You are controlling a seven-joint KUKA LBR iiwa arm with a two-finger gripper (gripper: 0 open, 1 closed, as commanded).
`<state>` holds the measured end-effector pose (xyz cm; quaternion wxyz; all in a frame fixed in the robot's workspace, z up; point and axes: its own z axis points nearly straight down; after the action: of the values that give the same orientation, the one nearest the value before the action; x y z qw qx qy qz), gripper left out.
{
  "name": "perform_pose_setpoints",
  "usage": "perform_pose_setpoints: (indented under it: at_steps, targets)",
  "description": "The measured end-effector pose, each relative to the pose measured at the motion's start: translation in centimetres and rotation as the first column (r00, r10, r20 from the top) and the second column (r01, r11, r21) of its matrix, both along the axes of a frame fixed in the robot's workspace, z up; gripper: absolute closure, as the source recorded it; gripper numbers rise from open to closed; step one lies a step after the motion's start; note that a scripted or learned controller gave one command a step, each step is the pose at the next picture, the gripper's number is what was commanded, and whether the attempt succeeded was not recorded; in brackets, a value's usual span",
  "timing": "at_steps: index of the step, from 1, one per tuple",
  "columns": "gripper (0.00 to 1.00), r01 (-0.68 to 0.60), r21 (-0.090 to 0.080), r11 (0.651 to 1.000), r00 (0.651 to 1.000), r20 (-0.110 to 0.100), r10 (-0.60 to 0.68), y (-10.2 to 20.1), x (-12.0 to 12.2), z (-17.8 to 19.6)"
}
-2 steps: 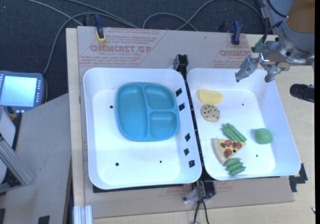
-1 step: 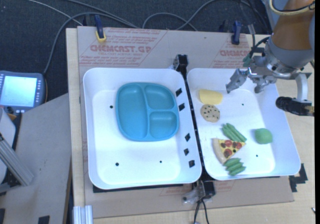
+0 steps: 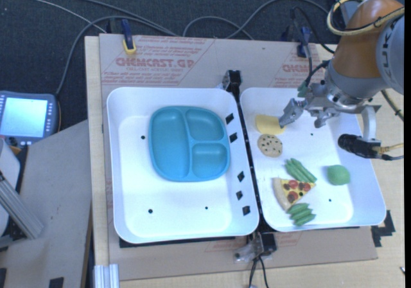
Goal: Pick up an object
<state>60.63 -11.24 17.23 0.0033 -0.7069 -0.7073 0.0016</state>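
Over the right bin (image 3: pixel 366 206), from the overhead camera, I see my gripper (image 3: pixel 302 112) hanging at the far end, fingers spread and holding nothing. Just left of it lies the yellow cheese wedge (image 3: pixel 268 125), with the cookie (image 3: pixel 270 145) nearer. Farther toward me sit the pizza slice (image 3: pixel 289 190), green beans (image 3: pixel 299 170) and a green lump (image 3: pixel 338 175). The left bin (image 3: pixel 128 209) carries a blue divided plate (image 3: pixel 189 143). I judge this the approach: next, centre over the cheese, descend, close.

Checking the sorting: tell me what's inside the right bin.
The right bin holds a yellow cheese piece, cookie, pizza slice, green beans, pea pod and green lump.
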Motion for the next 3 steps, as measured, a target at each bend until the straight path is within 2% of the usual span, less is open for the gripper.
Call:
perform_pose_setpoints:
  at_steps: [1,2,3]
  targets:
    - [0.00,0.001,0.000,1.000,1.000,0.000,-0.001,0.3,-0.7,-4.5]
    - [1.00,0.001,-0.001,1.000,1.000,0.008,-0.001,0.3,-0.5,-3.1]
    - [1.00,0.002,-0.003,1.000,1.000,0.012,-0.002,0.0,-1.4,2.5]
